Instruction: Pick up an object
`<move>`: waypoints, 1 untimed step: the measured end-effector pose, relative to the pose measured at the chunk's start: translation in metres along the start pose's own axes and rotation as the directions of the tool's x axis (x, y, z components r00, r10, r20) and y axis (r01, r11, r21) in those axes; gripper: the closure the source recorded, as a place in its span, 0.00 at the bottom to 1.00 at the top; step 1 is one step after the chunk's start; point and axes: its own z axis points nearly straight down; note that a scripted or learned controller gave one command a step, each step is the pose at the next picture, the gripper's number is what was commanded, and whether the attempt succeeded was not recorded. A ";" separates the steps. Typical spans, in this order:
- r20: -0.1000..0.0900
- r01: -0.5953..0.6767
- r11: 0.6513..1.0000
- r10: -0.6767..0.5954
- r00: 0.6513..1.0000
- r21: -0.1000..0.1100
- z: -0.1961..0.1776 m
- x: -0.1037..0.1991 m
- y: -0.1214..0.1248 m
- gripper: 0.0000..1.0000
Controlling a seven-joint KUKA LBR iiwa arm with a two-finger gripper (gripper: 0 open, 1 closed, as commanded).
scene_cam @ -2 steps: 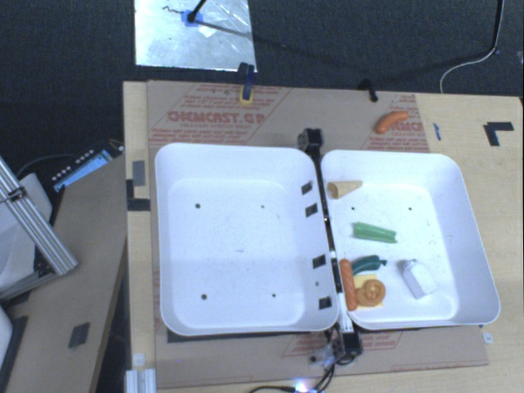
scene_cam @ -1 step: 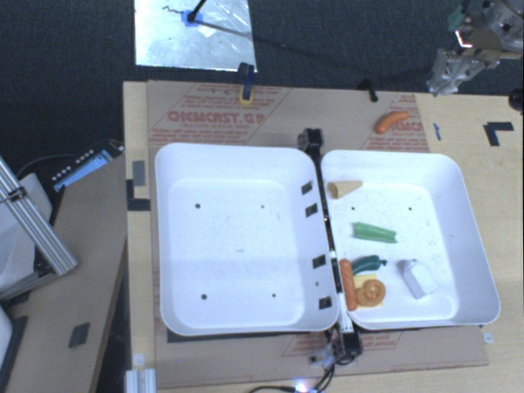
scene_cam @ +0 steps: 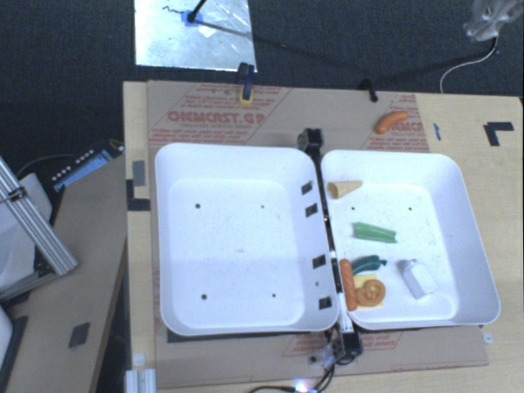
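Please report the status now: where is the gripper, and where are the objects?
Gripper high at far right corner, off the bins. Right white bin holds green bean pod, cone, white bottle. Orange sausage lies outside on board.

We look down from one fixed camera above the bench (scene_cam: 458,113), tilted at a slant and set far enough back to take in both white bins (scene_cam: 237,240) whole. The dark floor (scene_cam: 74,47) lies along the top of our view.
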 end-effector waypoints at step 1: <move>0.001 -0.012 1.000 0.011 1.000 0.011 0.004 -0.086 -0.023 1.00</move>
